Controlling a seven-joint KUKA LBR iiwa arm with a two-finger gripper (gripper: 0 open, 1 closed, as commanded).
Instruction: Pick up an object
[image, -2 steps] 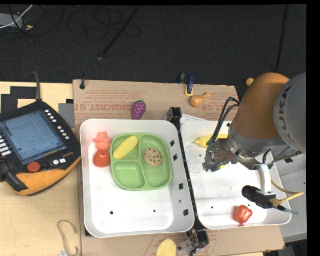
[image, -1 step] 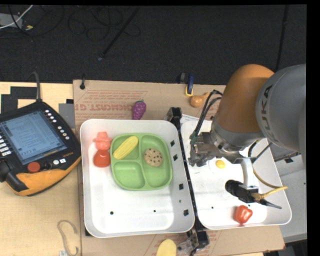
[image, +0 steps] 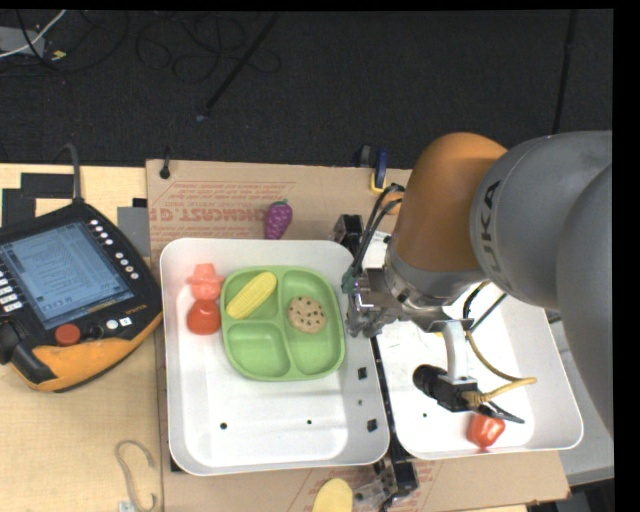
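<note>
Nothing looks picked yet. The gripper (image: 362, 318) hangs over the seam between the two bins, at three o'clock of the green divided plate (image: 283, 357), and I cannot tell how it is set. On the plate lie a toy corn cob (image: 249, 293) at ten o'clock and a cookie (image: 307, 314) at two. A red figurine (image: 204, 300) stands in the left bin (image: 260, 435), just beside the plate's nine o'clock. In the right bin (image: 545, 400), a red pepper (image: 486, 430) rests. Cardboard covers the bench; a teach pendant (image: 70, 290) lies far left.
</note>
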